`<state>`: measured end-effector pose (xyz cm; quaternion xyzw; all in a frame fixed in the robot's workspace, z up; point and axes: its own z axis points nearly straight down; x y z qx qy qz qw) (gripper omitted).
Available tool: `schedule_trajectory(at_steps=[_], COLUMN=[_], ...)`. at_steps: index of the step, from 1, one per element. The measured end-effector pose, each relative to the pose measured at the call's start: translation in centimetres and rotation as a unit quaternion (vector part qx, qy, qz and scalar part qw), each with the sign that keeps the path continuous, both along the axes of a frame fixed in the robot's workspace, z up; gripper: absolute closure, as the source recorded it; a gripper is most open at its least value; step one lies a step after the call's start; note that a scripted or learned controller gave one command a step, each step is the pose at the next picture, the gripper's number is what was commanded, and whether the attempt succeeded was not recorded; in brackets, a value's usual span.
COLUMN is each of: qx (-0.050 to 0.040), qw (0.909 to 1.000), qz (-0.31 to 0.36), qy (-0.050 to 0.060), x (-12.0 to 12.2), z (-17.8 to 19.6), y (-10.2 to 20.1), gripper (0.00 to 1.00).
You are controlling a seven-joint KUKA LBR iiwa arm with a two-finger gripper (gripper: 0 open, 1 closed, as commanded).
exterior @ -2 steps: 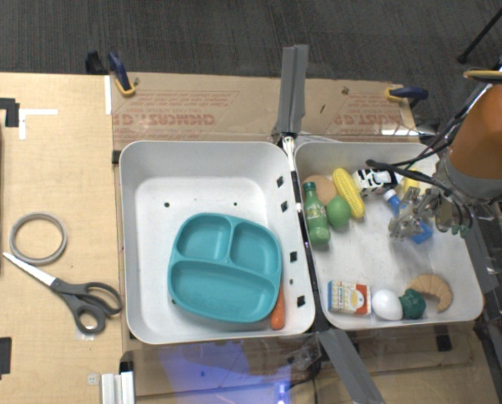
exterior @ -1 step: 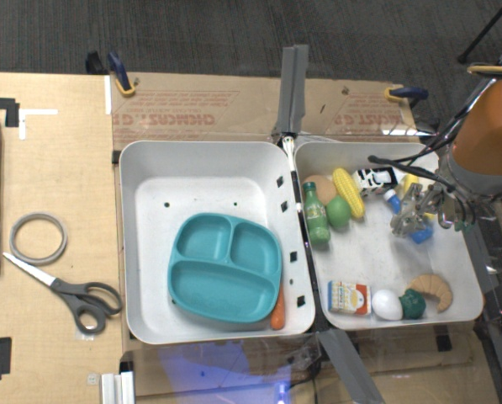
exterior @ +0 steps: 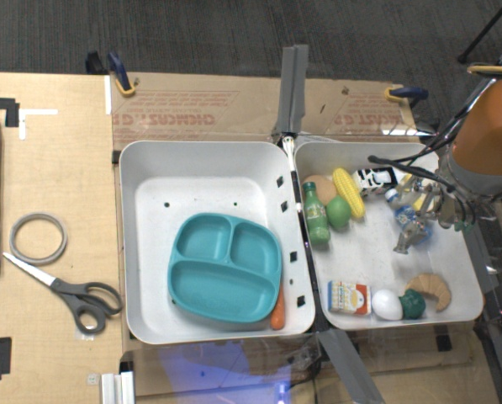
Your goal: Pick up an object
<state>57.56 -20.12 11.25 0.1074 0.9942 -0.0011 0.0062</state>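
- The gripper (exterior: 409, 236) hangs over the right bin (exterior: 364, 272), toward its right-hand side, with the arm's orange band (exterior: 484, 129) above it at the view's right edge.
- Whether its claw is apart or together I cannot tell; the metal parts blur into cables there, and nothing is visibly caught in it.
- By my reading the pick is not yet done: every toy lies on the bin floor.
- Candidates lie in two groups. Along the far-left part of the right bin are a green bottle (exterior: 315, 217), a green round fruit (exterior: 339, 213) touching a corn cob (exterior: 348, 193), and a black-and-white toy (exterior: 375, 178) beyond them.
- Along the near wall lie a small carton (exterior: 348, 298), a white egg (exterior: 388, 305), a dark green piece (exterior: 413, 305) and a tan croissant-like piece (exterior: 433, 287), all packed close.
- The gripper hovers between the groups, above bare floor, so a descent and a grasp are left.
- The left bin (exterior: 150, 192) holds a teal divided plate (exterior: 226, 267), with a carrot (exterior: 277, 311) just beside its near-right edge.
- The bench (exterior: 57, 158) is pale board; scissors (exterior: 70, 293) and a tape roll (exterior: 39, 237) lie left of the bins.
- Beyond the bench runs dark carpet (exterior: 234, 15).
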Motion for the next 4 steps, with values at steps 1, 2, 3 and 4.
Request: schedule_trajectory(at_steps=[1,2,3,4], qx=[0.0022,0.0021,0.0019,0.0028], qw=[0.9994,0.9985,0.9875,0.9862], qz=[-0.034,-0.055,-0.157,-0.166], qy=[0.005,0.005,0.004,0.003], x=[4.2,6.4,2.4,4.8], z=[-2.0,-2.0,-1.9,-1.7], y=[5.0,10.6,-0.3,6.2], gripper=[0.00,0.00,0.00,0.00])
